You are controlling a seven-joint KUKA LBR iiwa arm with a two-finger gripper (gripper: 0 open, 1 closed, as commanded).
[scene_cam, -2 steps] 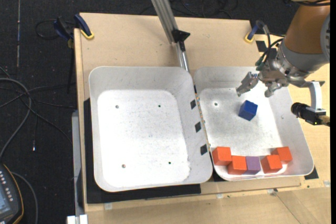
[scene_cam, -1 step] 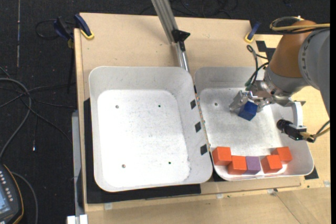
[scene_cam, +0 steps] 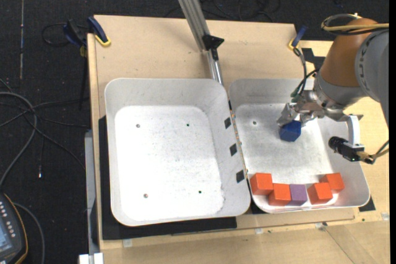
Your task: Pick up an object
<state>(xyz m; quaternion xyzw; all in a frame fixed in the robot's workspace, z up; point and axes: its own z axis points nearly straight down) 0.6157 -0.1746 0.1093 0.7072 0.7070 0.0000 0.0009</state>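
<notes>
1. The arm (scene_cam: pixel 352 65) enters from the right of the camera view, grey with its orange band above the wrist, and reaches over the right bin (scene_cam: pixel 260 102).
2. The gripper (scene_cam: pixel 296 115) sits low over the upper middle of the right bin, directly above a blue block (scene_cam: pixel 290 131).
3. The blue block is at the fingertips, its top tucked against the gripper's lower end. Jaw state: cannot tell (the wrist body and block overlap, so I cannot see whether the block sits between the fingers or merely below them).
4. Whether the blue block rests on the bin floor or is raised off it cannot be judged from this slant.
5. Along the near edge of the right bin lies a row of blocks: four orange blocks (scene_cam: pixel 262 183) and one purple block (scene_cam: pixel 298 193), the purple one between orange neighbours, all touching or just beside one another.
6. The row is well apart from the blue block.
7. The left bin (scene_cam: pixel 117 102) sits beside the right one, rims overlapping at the middle.
</notes>
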